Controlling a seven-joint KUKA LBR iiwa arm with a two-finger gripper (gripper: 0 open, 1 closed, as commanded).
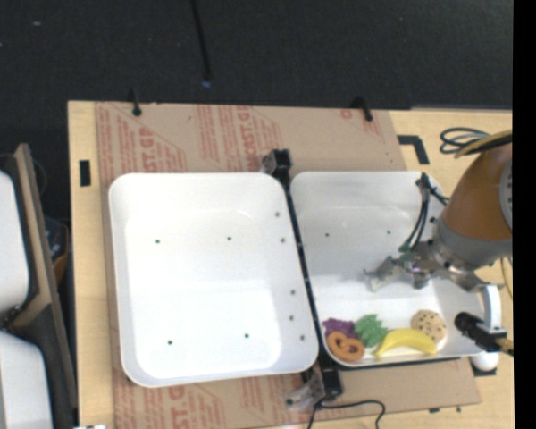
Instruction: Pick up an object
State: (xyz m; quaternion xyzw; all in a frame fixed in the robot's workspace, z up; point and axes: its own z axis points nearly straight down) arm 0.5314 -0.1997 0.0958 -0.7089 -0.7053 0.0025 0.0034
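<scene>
Nothing had been picked yet: the gripper [386,272] hung over the right bin [357,206], its state impossible to tell, apart from the banana [407,342] (and neighbouring toys) along the near wall.

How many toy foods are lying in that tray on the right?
5, in a row along its near edge: purple grapes, a pretzel, a green leaf, a banana and a cookie. The arm may hide others.

Toy food sits bunched along the right bin's near edge: purple grapes [339,327], orange donut [346,348], green leaf [371,330], banana [406,342], cookie [428,325].
</scene>
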